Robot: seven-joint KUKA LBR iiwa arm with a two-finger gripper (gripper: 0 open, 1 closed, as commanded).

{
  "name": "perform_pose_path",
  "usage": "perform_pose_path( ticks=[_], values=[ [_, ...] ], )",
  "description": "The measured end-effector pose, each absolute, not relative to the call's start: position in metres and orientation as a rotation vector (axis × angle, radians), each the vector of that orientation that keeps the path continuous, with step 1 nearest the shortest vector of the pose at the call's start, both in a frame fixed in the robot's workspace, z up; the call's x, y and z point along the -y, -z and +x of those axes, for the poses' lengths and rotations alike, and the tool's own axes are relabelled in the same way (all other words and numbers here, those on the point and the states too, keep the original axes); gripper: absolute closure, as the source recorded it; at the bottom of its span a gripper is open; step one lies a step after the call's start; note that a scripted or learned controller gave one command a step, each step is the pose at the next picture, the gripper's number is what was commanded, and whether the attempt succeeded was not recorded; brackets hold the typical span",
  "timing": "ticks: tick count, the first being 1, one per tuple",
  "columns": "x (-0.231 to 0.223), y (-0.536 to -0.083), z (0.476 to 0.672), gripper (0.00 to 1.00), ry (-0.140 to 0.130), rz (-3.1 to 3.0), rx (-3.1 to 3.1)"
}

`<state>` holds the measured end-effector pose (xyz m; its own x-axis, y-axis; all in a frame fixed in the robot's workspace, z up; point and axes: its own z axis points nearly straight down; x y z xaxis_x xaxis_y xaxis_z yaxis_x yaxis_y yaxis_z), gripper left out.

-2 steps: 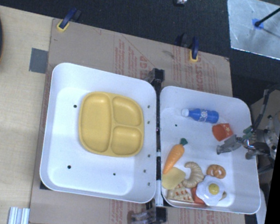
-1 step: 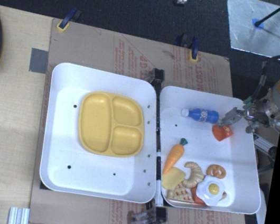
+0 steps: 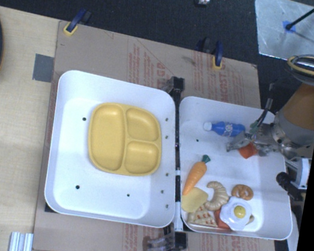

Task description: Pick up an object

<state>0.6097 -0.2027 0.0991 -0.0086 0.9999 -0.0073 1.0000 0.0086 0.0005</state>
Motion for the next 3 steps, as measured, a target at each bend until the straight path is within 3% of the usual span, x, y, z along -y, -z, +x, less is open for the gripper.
perform_pose_path(
  ticks=[1, 2, 3],
  values=[
    [0.171, -0.093, 0.646, 0.00, 0.010, 2.214, -2.234],
    [0.174, -0.105, 0.646, 1.00, 0.008, 2.211, -2.231],
    [0.063, -0.199, 0.660, 1.00, -0.014, 2.203, -2.235]
  ],
)
